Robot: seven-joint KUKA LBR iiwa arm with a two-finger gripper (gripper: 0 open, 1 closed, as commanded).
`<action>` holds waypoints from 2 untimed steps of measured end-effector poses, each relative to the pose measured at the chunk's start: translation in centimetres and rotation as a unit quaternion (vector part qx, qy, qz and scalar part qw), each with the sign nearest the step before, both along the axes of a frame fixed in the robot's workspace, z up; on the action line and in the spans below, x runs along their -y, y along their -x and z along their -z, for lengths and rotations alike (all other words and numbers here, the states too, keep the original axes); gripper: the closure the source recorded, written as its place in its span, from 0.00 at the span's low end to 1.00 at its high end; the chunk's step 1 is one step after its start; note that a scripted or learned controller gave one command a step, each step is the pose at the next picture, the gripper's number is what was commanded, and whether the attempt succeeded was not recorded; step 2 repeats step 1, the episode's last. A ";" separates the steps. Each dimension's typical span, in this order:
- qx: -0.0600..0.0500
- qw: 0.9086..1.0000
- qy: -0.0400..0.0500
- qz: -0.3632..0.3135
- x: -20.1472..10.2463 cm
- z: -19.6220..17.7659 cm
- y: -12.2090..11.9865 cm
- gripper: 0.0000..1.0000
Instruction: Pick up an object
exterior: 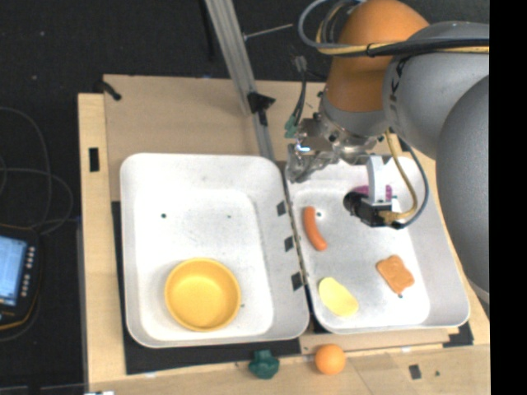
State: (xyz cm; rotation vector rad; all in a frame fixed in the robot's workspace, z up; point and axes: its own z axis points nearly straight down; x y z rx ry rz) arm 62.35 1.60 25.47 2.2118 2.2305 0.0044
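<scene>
In the right bin point(428, 303) lie an orange-red sausage-shaped piece point(314, 228), a pale yellow flat piece point(338, 296) and an orange block point(396, 273). A yellow bowl point(202, 293) sits in the left bin point(148, 188). My gripper point(306, 164) hangs at the far left corner of the right bin, above and a little behind the sausage-shaped piece. The wrist hides its fingers, and I see nothing held in them.
An orange ball point(329, 359) and a small green object point(263, 364) rest on the bench in front of the bins. A grey metal pole point(235, 56) slants up from between the bins. A black and purple part point(375, 200) with cables hangs beside the wrist.
</scene>
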 end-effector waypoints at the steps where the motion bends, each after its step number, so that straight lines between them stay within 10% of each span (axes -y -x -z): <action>1: 0.000 1.000 0.000 0.000 -5.4 -0.5 -0.7 1.00; 2: 0.000 1.000 0.000 0.000 -5.4 -0.5 -0.7 1.00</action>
